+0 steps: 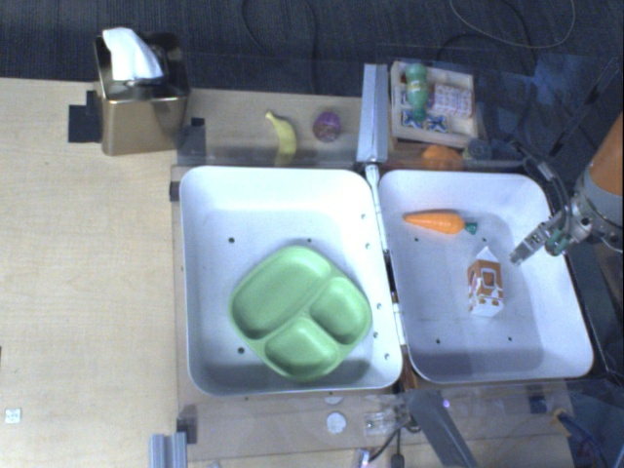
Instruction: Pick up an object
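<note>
We see the grey arm (606, 188) reaching in from the right, its orange band at the upper right edge, with the gripper (526, 250) hanging over the right rim area of the right bin (429, 354). Its fingers point down and left toward the bin floor; whether they are released or clenched we cannot tell, and nothing shows between them.

In the right bin we see two things. An orange carrot (435, 222) with a small green stem end lies on its side near the far wall. Nearer the gripper lies a small white carton (485, 285) with a brown-orange printed panel; its writing is too blurred for us to read.

The left bin (205, 261) holds a green divided plate (300, 312) with three compartments.

Beyond the bins, on the tabletop (78, 291), we see a yellow banana (283, 133), a small purple ball (327, 126) and a printed box (434, 99) whose label we cannot read.
</note>
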### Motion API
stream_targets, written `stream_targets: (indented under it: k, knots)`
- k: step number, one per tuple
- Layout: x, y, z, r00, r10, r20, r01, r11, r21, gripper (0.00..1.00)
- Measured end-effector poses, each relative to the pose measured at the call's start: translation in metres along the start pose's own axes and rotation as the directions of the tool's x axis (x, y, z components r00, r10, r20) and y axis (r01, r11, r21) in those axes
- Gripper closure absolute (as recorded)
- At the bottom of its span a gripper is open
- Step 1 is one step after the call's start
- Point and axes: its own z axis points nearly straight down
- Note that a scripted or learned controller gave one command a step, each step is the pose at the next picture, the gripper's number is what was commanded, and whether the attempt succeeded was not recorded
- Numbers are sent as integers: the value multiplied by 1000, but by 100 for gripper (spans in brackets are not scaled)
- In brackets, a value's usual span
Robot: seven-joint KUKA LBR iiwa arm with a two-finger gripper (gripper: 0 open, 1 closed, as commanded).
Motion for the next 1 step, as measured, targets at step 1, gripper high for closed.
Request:
stream_targets:
  k: [1]
  knots:
    - [0,0,0,1000,0,0,0,1000,0,0]
